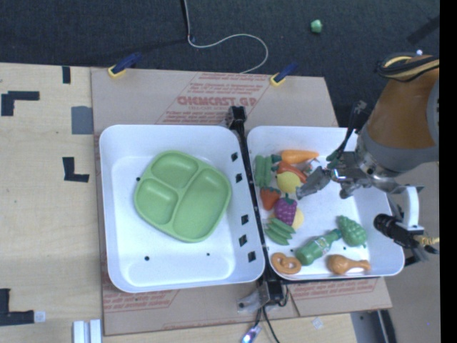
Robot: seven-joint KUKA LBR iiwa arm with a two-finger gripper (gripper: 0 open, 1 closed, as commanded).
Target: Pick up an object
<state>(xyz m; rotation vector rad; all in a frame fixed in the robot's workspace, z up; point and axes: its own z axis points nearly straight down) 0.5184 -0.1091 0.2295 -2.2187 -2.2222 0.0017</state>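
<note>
We see the gripper [308, 186] over the right bin [378, 263], just right of the toy food pile [285, 191]; fingers' state we cannot tell. Cardboard [214, 98] at far reads "CHEMCAST GP". Green plate [183, 195] in left bin [118, 213].

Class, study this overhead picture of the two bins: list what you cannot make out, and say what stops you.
- The hand: blurred and dark over the right bin; its state is unreadable.
- Toys in the heap by the divider, around the purple grapes: they overlap, so outlines beneath are hidden.
- The small green thing on the dark floor: too small to identify.
- The arm: cut off by the right edge.
</note>
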